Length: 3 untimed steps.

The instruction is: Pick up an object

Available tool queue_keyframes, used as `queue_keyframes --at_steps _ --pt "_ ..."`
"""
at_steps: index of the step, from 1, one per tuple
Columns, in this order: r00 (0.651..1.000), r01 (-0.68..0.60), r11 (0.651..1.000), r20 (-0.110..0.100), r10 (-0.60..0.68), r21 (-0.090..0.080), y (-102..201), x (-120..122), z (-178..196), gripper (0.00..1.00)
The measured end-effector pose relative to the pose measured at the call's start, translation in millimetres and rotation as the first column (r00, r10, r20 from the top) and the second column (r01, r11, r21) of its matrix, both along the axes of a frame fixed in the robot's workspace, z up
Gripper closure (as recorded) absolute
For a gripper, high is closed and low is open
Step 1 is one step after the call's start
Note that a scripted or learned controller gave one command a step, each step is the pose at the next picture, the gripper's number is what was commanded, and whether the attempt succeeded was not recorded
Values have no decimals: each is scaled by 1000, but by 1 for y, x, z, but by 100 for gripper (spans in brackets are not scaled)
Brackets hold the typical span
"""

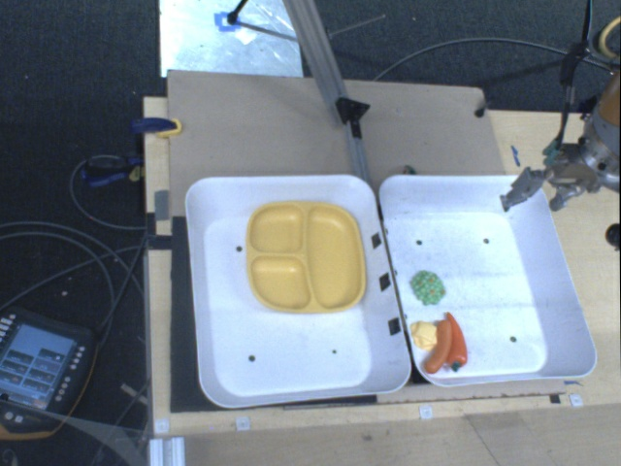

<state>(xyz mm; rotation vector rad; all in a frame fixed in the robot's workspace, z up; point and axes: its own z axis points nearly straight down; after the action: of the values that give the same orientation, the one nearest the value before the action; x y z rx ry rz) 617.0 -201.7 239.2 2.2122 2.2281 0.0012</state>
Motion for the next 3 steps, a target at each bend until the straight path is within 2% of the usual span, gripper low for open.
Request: queue_keyframes --at_steps 1,2,3 --pt "1000 -1 1000 0 1 -1 0 0 0 0" --pt "1000 -1 1000 -4 1 1 10 1 -49 0" --pt "1000 6 1000 -5 -6 1 6 -6 -93 0"
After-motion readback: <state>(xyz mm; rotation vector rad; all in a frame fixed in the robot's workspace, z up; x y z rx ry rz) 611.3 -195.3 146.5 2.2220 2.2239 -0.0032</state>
